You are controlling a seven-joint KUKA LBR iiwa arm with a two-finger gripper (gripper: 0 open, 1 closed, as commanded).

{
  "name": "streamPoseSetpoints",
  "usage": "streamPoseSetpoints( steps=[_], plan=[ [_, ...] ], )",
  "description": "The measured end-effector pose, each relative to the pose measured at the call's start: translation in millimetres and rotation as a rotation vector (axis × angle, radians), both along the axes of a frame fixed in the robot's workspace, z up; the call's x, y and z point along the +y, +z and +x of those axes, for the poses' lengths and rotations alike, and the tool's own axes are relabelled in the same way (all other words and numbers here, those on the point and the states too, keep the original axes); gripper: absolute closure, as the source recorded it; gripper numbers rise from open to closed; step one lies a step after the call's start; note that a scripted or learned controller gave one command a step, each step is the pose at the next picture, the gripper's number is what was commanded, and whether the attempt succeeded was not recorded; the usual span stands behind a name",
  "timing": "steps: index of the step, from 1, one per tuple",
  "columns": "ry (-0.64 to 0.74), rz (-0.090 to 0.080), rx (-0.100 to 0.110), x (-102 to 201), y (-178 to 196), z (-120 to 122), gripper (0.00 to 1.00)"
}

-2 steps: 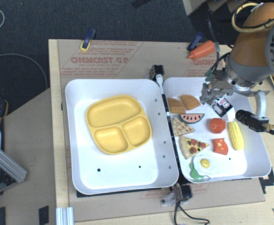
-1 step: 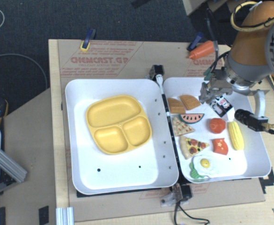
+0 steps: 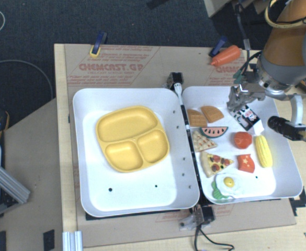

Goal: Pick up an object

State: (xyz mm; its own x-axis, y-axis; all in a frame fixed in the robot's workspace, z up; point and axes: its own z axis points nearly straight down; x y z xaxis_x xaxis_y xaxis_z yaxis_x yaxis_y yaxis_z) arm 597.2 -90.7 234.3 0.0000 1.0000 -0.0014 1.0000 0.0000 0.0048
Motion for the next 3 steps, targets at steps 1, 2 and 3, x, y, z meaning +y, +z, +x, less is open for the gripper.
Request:
streamPoseSetpoints(
  steps=[1, 2, 3],
  plan=[
    [0.000, 0.001, 0.005, -1.5, 0.5, -5.0, 1.00],
    [-0.001, 0.000, 0.004, -6.9, -6.0, 0.1, 1.00],
    [0.001, 0.001, 0.007, -1.7, -13.1, 3.1, 1.00]
  ],
)
